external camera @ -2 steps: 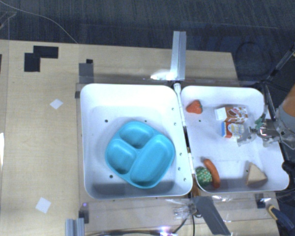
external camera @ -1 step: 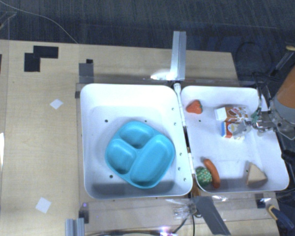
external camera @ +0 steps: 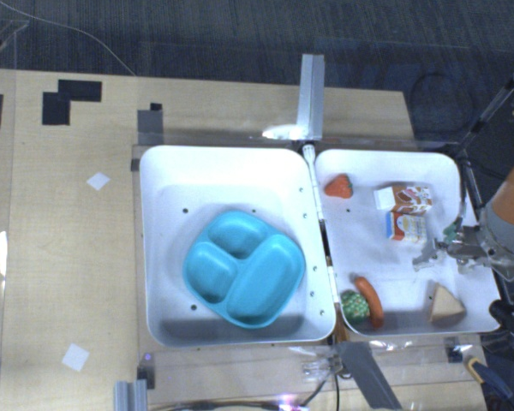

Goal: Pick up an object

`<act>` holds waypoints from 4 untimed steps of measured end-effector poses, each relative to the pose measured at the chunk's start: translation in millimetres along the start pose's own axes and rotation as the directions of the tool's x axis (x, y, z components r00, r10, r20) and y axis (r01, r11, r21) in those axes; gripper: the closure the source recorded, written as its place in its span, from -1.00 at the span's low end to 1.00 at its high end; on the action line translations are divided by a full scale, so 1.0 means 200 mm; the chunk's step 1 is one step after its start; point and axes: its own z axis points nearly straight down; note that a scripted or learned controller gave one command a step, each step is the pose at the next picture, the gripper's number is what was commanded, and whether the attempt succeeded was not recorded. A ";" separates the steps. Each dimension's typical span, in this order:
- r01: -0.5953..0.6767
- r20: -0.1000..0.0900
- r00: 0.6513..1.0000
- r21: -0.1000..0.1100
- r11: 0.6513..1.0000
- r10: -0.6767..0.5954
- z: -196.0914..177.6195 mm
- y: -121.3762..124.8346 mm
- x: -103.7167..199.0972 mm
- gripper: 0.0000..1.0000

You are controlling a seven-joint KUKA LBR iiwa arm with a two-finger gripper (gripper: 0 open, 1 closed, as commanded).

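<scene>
while the arm (external camera: 510,212) leans in over the right bin (external camera: 360,165), that bin makes a handy landmark for everything else. beside it to the left sits the left bin (external camera: 163,229), with a blue divided plate (external camera: 244,268) lying in its middle.

inside the right bin, a small carton (external camera: 409,212) lies toward the back, a little right of centre, its long side running front to back. a tan wedge (external camera: 445,305) rests in the front right corner. an orange sausage (external camera: 369,300) lies at the front left with a green piece (external camera: 353,304) touching its left side, and a red strawberry (external camera: 338,187) sits in the back left corner.

the gripper (external camera: 452,255) hangs over the right side of this bin, between the carton and the wedge. whether its fingers are spread or closed i cannot tell from here; nothing looks held.

by my reckoning the wedge is the likeliest pick: it lies just toward the front of the gripper. the carton is near too, up toward the back and left.
</scene>
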 end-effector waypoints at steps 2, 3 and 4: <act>-0.082 -0.001 0.997 -0.011 0.997 0.082 0.16 -0.06 0.43 -1.00; -0.165 0.000 0.986 -0.002 0.986 0.165 -0.24 0.10 0.56 -1.00; -0.155 -0.003 0.988 -0.011 0.988 0.155 0.16 -0.07 0.59 -1.00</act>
